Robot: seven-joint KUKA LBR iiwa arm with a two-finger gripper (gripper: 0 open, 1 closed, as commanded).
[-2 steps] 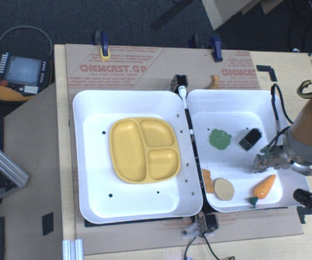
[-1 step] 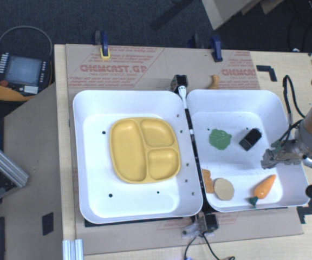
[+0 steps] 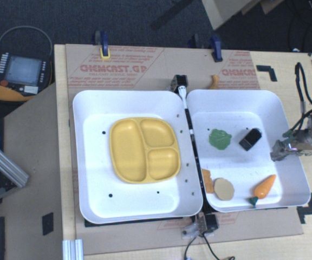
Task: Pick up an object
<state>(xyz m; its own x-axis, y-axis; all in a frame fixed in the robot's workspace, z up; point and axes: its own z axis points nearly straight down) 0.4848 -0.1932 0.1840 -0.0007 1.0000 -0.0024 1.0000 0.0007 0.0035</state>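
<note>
The end effector [image 3: 286, 147] sat at the right bin's [image 3: 237, 99] edge, its opening impossible to tell, so reaching toward the carrot [image 3: 264, 187] seemingly remained.

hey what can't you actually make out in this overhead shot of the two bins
- Gripper: at the right bin's right rim, small and blurred; its finger state is unreadable, and the arm is cut off by the picture's right edge.
- Round tan piece: too small to identify; the orange bit beside it is partly hidden by the bin wall.
- Black block: too small to name.
- Handheld screen: display unreadable.
</note>
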